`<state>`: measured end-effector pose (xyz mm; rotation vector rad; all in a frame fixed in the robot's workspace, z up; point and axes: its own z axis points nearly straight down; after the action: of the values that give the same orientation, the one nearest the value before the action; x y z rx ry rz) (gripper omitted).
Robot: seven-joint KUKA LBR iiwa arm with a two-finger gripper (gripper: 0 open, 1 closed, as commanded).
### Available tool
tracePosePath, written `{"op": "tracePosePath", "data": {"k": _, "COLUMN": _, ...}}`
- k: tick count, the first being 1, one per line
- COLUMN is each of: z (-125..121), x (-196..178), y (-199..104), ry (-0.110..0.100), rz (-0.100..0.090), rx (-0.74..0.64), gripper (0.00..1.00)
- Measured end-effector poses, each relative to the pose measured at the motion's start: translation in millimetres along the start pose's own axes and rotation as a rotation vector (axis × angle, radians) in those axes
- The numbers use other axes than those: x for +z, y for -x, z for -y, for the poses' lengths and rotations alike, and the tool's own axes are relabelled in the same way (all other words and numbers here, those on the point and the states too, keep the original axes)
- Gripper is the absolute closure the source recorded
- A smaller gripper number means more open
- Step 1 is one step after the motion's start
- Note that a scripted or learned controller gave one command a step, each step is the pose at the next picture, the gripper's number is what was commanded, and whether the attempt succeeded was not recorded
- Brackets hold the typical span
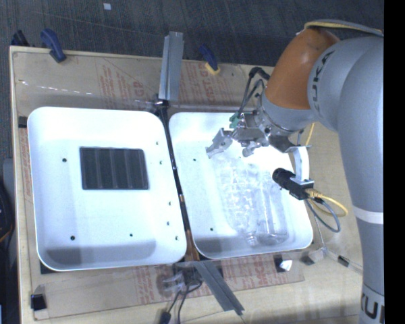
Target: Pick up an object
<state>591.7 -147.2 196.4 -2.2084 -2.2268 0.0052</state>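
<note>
Clear plastic bottles [255, 201] lie side by side in the right white bin [199, 201], hard to tell apart against the white floor. My gripper [233, 146] hangs over the upper part of that bin, just above the bottles' far ends. Its fingers [218, 144] are spread open and I see nothing between them. A dark grey ribbed rectangular object [113, 168] lies flat in the left white bin [54, 235], far from the gripper.
A metal bar [171, 66] stands at the back between the bins, and another bracket [212, 285] at the front. Blue clamps [52, 46] hold the board's far edge. A yellow cable [327, 208] loops off the arm beside the right bin's edge.
</note>
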Motion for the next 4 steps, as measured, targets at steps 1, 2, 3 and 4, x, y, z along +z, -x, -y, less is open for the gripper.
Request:
{"op": "tracePosePath", "data": {"k": 1, "z": -38.4, "x": -22.6, "y": -13.1, "ry": 0.008, "rz": 0.003, "rx": -0.141, "gripper": 0.00}}
{"op": "tracePosePath", "data": {"k": 2, "z": 13.1, "x": -13.8, "y": 6.8, "ry": -0.001, "rz": 0.001, "rx": 0.083, "gripper": 0.00}}
{"op": "tracePosePath", "data": {"k": 3, "z": 22.7, "x": -91.4, "y": 57.9, "ry": 0.006, "rz": 0.001, "rx": 0.407, "gripper": 0.00}}
{"op": "tracePosePath", "data": {"k": 4, "z": 65.6, "x": -129.0, "y": 46.3, "ry": 0.005, "rz": -0.001, "rx": 0.439, "gripper": 0.00}}
